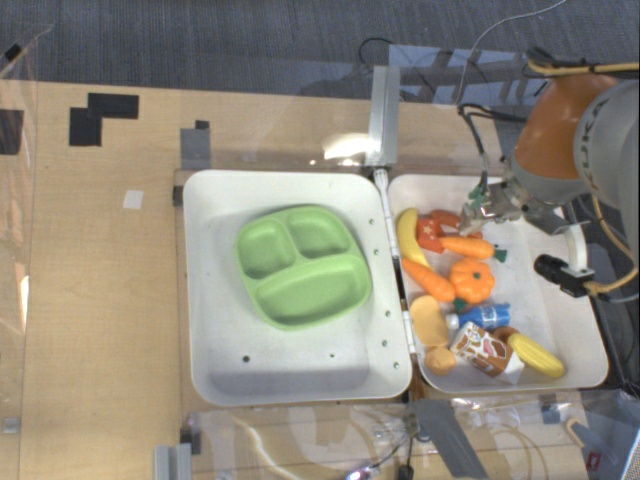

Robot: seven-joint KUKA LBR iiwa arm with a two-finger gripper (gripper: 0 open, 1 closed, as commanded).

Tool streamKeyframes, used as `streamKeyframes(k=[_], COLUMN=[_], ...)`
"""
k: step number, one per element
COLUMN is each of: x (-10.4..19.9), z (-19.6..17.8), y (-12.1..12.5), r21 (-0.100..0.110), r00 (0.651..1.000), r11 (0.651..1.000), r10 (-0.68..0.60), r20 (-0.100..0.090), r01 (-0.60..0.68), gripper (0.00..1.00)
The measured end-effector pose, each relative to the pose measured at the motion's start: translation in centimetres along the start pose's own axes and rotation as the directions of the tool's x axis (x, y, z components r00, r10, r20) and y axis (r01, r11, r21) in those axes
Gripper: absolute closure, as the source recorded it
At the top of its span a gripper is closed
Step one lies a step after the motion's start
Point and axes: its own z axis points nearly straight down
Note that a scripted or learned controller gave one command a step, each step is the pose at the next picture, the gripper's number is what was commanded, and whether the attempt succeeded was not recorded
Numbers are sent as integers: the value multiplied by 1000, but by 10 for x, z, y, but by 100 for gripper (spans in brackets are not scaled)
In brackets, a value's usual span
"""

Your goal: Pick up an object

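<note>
The gripper point(487, 208) hangs low over the right bin point(570, 313), at its far side, just above a toy carrot point(466, 248) and red pepper point(431, 230); whether anything is gripped, I cannot tell. A green plate point(302, 265) fills the left bin point(215, 298).

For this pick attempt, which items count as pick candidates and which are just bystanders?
Job: gripper; toys in the right bin: two bananas, two carrots, pumpkin, carton.

Bystanders: green divided plate, left bin.
</note>
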Motion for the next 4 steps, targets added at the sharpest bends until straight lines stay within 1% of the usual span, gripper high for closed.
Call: streamKeyframes(k=[1,2,3,4], x=[-5,61,29,29], z=[24,-92,-103,-103], y=[-25,0,-44,-44], r21=[23,32,40,40], r00=[961,993,980,980], r11=[961,993,979,979], r10=[-276,-117,201,200], r20=[-19,-18,-6,-6], r01=[276,118,-200,-200], gripper=[100,100,100,0])
